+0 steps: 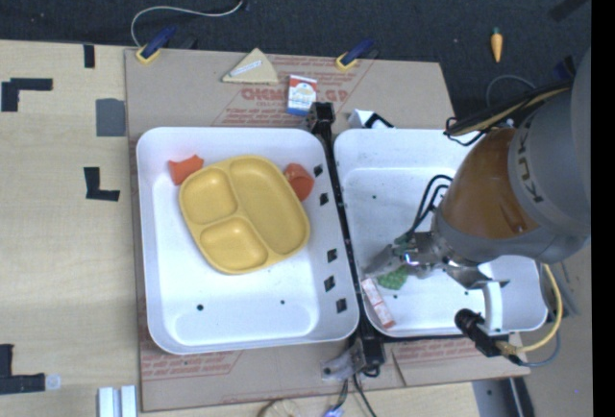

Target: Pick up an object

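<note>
**Gripper down in the right bin, beside a small green piece**

We logged the gripper (pixel 408 257) low in the right bin (pixel 384 170), in the lower right of the frame, with the grey arm (pixel 538 184) and its orange band bulking over that bin's right half. How the fingers stood we could not tell; they were too small and dark against the wrist.

Likeliest target: a small green object (pixel 392 280), lying on the bin floor just below and left of the gripper, touching or nearly touching it. We judged it light and possibly soft or thin. A pinch across its narrow width from straight above seemed the sensible hold, though it could skid on the smooth white plastic.

A flat packet (pixel 377 303) with reddish print lay near the bin's lower left corner, close to the green piece. We judged it light and thin, hard to get under; its long edges looked the best place to grip.

Left bin (pixel 159 242): a yellow divided plate (pixel 245 211), three compartments, tilted in the bin. It looked stiff and wide, awkward except by the rim. An orange piece (pixel 184 167) sat at its upper left, a red-orange one (pixel 301 181) at its upper right, both partly under its edge.

On the cardboard-covered surface (pixel 413 84) above the bins: a small red-and-white carton (pixel 302 95) and a pale wedge (pixel 252 67).
</note>
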You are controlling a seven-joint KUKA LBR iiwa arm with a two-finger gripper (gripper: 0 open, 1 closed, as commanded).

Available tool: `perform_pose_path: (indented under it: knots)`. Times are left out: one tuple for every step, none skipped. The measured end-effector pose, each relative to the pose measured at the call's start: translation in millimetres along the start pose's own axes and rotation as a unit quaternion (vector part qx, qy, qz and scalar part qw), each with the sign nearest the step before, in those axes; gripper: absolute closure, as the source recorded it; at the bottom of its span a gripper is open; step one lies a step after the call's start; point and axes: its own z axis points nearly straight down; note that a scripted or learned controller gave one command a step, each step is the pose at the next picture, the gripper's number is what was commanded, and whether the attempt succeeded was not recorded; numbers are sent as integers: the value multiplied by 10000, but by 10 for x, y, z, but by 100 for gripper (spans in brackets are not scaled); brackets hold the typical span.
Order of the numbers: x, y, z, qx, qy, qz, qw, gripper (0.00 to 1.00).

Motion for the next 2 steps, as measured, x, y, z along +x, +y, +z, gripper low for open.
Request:
perform_pose_path:
  knots:
    - [-9,2,-97,1,-7,7,10000,100]
    - [615,470,-978,35,13,-9,10000,100]
